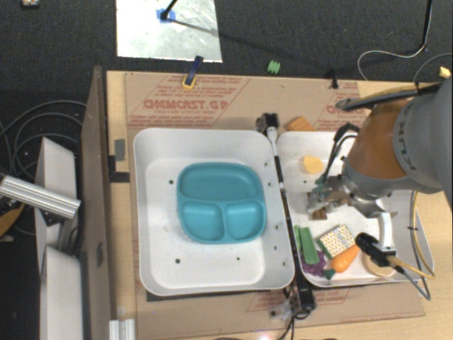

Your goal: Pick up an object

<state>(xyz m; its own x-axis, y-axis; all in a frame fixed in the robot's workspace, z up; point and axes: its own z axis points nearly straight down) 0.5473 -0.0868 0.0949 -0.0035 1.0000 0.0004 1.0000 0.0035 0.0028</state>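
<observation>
My gripper point(322, 202) is down in the right bin point(294, 147), near its left wall and about halfway along it. A small dark brownish thing point(316, 211) lies right at its tip; whether it is held is hidden. Around it lie a yellow piece point(312, 164) further back, a green stick point(306, 243) and a purple item point(317, 262) at the front left, a checkered yellow block point(335, 238), and an orange carrot-like piece point(345, 258). The grey arm with its orange band point(379, 144) covers the bin's right side.
The left bin point(152, 211) holds a teal divided plate point(221, 201). An orange block point(299, 124) lies on the cardboard behind the right bin. A black strip along the wall point(278, 183) separates the two bins.
</observation>
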